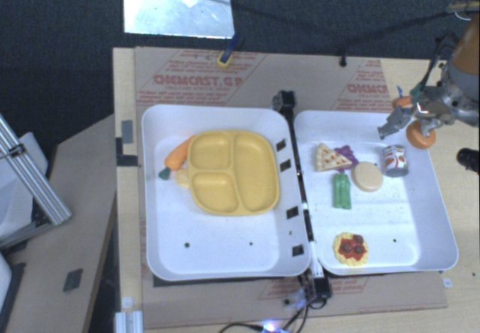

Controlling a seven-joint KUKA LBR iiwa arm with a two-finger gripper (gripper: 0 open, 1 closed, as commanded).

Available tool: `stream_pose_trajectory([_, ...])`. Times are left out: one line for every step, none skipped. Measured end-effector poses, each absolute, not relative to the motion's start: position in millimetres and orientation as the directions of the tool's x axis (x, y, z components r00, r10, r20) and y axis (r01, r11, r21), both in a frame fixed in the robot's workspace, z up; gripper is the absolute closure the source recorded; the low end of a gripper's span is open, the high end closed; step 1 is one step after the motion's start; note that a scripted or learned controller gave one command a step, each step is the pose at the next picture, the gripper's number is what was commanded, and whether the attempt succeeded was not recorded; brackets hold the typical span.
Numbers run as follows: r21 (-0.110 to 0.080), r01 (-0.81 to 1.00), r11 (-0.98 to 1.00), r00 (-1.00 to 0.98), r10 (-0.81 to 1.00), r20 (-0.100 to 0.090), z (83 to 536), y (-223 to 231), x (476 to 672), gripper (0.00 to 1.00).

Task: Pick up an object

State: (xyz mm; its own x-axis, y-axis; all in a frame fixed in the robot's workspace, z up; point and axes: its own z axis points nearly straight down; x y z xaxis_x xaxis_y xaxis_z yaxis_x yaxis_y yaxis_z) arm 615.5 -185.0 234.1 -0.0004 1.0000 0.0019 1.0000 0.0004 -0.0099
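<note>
Bench [90,174]: tan, carrying two shallow white bins side by side.
Left bin [161,249]: holds a yellow divided plate [229,172] at its centre; a toy carrot [177,154] lies touching the plate's 9 o'clock rim.
Right bin [420,238]: holds the smaller toy foods.
Arm [461,73]: reaches in over the right bin's 1 o'clock corner.
Gripper [409,118]: grey fingers [391,126] around an orange ball-like piece [421,135]; whether they clamp it, I cannot tell (the view is too blurred here).
Can [394,160]: small, at the bin's 2 o'clock, just below the gripper.
Pizza slice [328,158]: at 11 o'clock, touching purple grapes [346,152].
Tan round piece [367,176]: near centre, just beside the can.
Green vegetable [342,190]: just left of the round piece.
Spaghetti plate [350,247]: at 6 o'clock, well apart from the rest.
</note>
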Motion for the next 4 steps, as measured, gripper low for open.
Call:
stream_pose_trajectory([0.002,1.0,0.003,-0.003,1.0,0.0,241,-185,617.9,0.0])
stream_pose_trajectory([0.0,1.0,0.002,-0.002,1.0,-0.001,199,-188,621.0,0.0])
stream_pose_trajectory([-0.003,1.0,0.002,-0.002,1.0,0.001,137,-186,616.7,0.0])
stream_pose_trajectory([0.016,1.0,0.005,-0.005,1.0,-0.004,136,-186,622.1,0.0])
